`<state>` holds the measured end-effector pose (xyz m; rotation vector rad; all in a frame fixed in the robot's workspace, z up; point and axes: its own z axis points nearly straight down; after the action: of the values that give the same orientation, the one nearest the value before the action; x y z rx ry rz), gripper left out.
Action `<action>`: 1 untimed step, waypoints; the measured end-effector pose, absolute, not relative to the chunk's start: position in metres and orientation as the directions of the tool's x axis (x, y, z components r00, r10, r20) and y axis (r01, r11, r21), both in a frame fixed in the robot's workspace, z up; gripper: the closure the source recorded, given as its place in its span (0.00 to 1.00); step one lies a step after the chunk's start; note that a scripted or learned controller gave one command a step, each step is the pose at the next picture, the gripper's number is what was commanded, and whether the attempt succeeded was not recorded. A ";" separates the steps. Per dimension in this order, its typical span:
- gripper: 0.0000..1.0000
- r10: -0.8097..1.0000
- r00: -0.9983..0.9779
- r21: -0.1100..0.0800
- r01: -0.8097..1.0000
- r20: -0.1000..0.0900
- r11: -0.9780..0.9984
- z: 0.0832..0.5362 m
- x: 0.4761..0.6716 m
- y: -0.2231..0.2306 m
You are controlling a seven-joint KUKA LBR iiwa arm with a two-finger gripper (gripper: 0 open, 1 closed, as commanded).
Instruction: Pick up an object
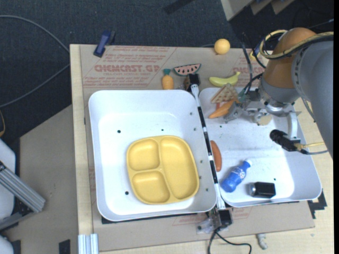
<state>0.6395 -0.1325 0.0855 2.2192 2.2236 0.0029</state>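
Over the far end of the right bin (pixel 304 165) hangs the hand (pixel 241 110); whether it is released or clenched cannot be told. Just beside it lie a sandwich wedge (pixel 225 93) and a carrot (pixel 220 110), a banana (pixel 224 79) beyond them. Nearer the camera lie a hot dog (pixel 216 155), a blue bottle (pixel 234 176) and a black block (pixel 262 189). Well left, a yellow divided plate (pixel 161 169) sits in the left bin (pixel 106 142).

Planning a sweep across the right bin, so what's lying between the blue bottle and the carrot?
In the camera view, the hot dog by the left wall lies between bottle and carrot; elsewhere, bare bin floor.
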 end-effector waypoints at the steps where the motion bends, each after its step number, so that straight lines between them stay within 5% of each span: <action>1: 0.00 1.000 0.001 -0.002 1.000 -0.001 -0.001 0.085 0.595 -0.187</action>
<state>0.5955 -0.1871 0.0846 2.2229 2.2214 -0.0034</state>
